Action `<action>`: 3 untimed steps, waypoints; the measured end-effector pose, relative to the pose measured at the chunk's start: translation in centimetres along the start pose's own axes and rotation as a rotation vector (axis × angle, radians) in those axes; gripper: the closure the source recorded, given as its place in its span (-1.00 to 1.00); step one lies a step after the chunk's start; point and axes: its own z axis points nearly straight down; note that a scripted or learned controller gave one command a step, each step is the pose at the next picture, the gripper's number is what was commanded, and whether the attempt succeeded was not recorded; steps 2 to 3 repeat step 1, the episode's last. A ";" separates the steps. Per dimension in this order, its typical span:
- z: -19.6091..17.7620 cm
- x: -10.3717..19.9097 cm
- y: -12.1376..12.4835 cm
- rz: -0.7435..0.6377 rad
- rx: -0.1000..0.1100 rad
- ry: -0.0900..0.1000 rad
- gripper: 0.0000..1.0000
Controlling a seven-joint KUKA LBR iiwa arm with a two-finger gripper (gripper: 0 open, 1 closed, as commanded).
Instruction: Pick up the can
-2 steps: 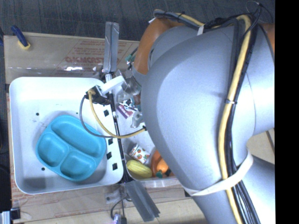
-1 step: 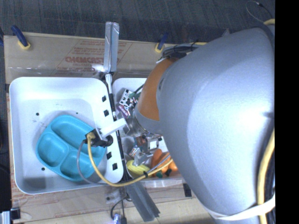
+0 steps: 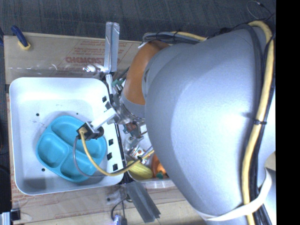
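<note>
View from above the bench, with the arm entering from the right. The grey arm with its orange band leans low over the right bin and hides most of it. The gripper sits at that bin's left side, just beside the wall it shares with the left bin. Whether the gripper is open or closed cannot be told from here, since the wrist and its fittings cover it, and nothing is seen to be held. Close on the gripper's near side glints what is probably the can, a small silvery rounded thing. It is too crowded by the wrist to be sure of, and whether it touches the gripper cannot be told. Farther toward the near edge, in the bin's near left corner, lie a yellow object and an orange object, neither of them the target. The left bin holds a blue divided dish, well apart from the work. Progress, as judged: the approach looks made, with the gripper down in the right bin beside the likely can. A grasp is not shown, and the lift is not yet done. Left to do: close on the can, confirm the hold, and raise it clear of the bin.
</note>
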 end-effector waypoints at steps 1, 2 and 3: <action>0.0 6.3 2.8 0.033 -0.001 0.001 -1.00; 0.0 6.3 2.8 0.033 -0.001 0.001 -1.00; 0.0 6.3 2.8 0.033 -0.001 0.001 -1.00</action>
